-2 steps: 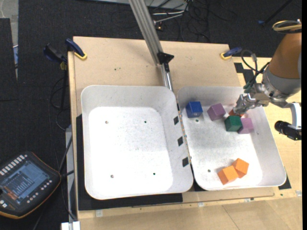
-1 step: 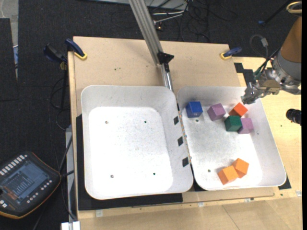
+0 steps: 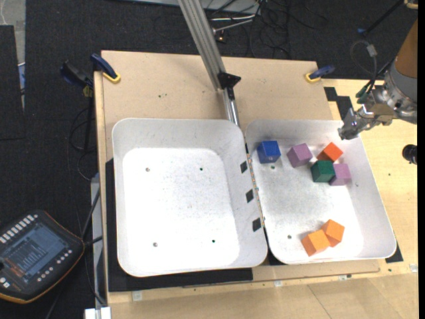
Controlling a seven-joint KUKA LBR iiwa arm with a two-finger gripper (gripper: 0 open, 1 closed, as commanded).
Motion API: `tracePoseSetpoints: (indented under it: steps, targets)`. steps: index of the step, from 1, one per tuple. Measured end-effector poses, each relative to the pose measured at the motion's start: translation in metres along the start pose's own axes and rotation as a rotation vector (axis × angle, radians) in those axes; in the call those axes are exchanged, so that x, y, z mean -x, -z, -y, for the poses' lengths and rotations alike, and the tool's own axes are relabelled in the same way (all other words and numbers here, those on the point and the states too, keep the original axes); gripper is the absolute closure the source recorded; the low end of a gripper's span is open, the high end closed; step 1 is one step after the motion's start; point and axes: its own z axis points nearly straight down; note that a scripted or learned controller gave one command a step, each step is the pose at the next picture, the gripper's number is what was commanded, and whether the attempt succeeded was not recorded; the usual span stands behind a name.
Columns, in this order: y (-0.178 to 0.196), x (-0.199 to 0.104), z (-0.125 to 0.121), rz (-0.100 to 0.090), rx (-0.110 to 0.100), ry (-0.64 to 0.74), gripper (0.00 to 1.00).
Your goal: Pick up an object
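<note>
The right bin (image 3: 372,238) holds several small blocks. A blue block (image 3: 268,151) lies near its top left, with a purple block (image 3: 300,154) just right of it. An orange block (image 3: 331,153), a green block (image 3: 323,171) and another purple block (image 3: 341,173) cluster at the upper right. Two orange blocks (image 3: 316,242) (image 3: 334,231) sit touching near the bin's front. My gripper (image 3: 350,129) hangs over the bin's upper right rim, just above and right of the orange block, with nothing seen in it.
The left bin (image 3: 126,178) sits beside the right one on a wooden bench. A slanted metal pole (image 3: 202,35) crosses the back. Blue clamps (image 3: 99,64) (image 3: 322,73) grip the bench's far corners. A teach pendant (image 3: 30,254) lies at the lower left.
</note>
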Motion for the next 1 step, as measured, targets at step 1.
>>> tracePoseSetpoints:
  steps: [1]
  targets:
    - [0.0059,-0.054,0.0022,-0.003,-0.003,0.005,1.0]
